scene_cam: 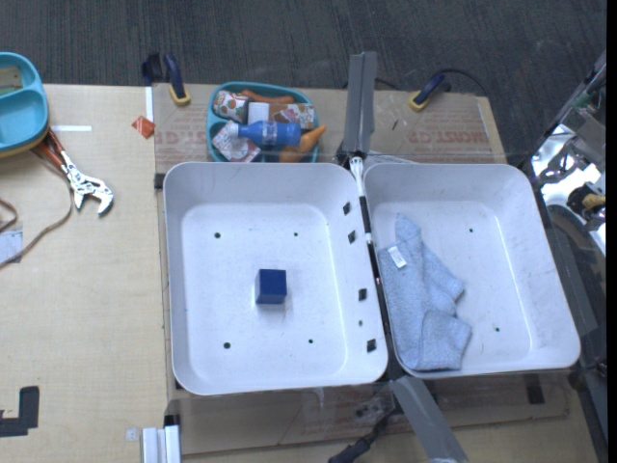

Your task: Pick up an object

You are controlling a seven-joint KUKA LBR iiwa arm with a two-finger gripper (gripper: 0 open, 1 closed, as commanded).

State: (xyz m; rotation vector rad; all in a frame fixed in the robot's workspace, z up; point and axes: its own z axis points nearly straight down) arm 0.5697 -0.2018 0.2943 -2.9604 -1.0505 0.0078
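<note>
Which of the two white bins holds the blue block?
The left bin holds the blue block, which sits near its middle. The right bin holds a grey cloth instead.

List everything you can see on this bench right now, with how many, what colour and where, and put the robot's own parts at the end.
White bins: 2, white, side by side mid-bench; left bin, right bin.
Blue block: 1, blue, near the middle of the left bin.
Grey cloth: 1, light grey, crumpled along the left side of the right bin.
Teal container: 1, teal, behind the left bin, holding mixed small items.
Wrench: 1, silver, on the bench at left.
Blue tray: 1, light blue, far left edge.
Clamps: 2, blue and orange, at the back edge.
Robot arm: 1, partly visible at the right edge.
</note>
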